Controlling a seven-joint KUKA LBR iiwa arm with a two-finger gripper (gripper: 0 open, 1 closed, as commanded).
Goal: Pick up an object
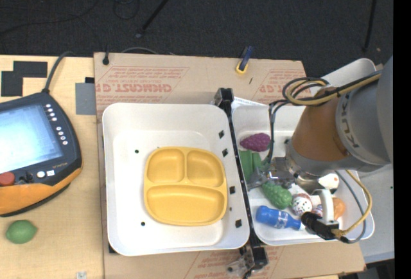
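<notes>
Nearest, blue bottle (278,217) lying in right bin (282,118) beside green toy (277,194), likely light, hard, slick, best pinched across midbody; hand (277,171) low above, grip state unclear.

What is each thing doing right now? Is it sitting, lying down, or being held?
Yellow divided tray: lying flat in the left bin.
Purple toy: resting in the right bin.
Blue toy: lying on its side.
Green ball: sitting on the bench.
</notes>
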